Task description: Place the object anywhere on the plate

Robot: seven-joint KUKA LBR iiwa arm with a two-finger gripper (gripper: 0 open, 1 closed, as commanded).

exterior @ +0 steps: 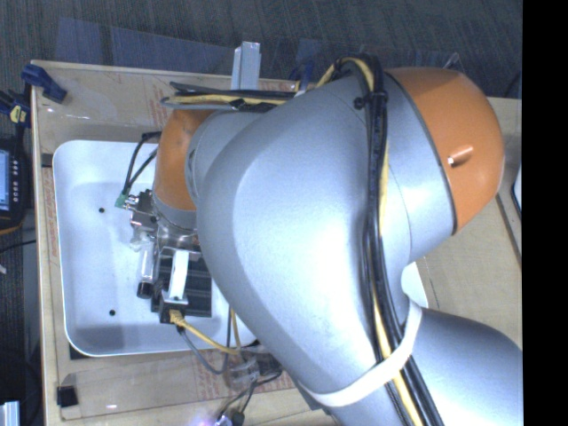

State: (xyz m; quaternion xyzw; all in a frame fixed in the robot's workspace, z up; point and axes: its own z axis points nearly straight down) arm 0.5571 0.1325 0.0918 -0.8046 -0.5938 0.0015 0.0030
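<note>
"Pincer of yours, where was it?"

"It hung low over the shallow white plastic bin on the left, toward that bin's right side, just below the orange band of my wrist."

"Spread or pressed together?"

"I could not tell. From above, that end of me was a tangle of metal parts and cables."

"And the object for the plate?"

"I could not tell where either lay. My thick grey arm with its big orange joint cap crossed in from the lower right and hid the whole right side of the pale wooden surface. A bundle of black and yellow cables ran along the arm."

"What did the bin's floor show?"

"Two small dark specks, one by the upper left of the floor and the other nearer the front wall. Both were to the left of the pincer."

"Anything around the bin?"

"A blue clamp sat at the surface's far left corner. A grey upright post stood at its far edge, and a small black block rested at the near left corner. Dark grey carpet lay beyond."
</note>
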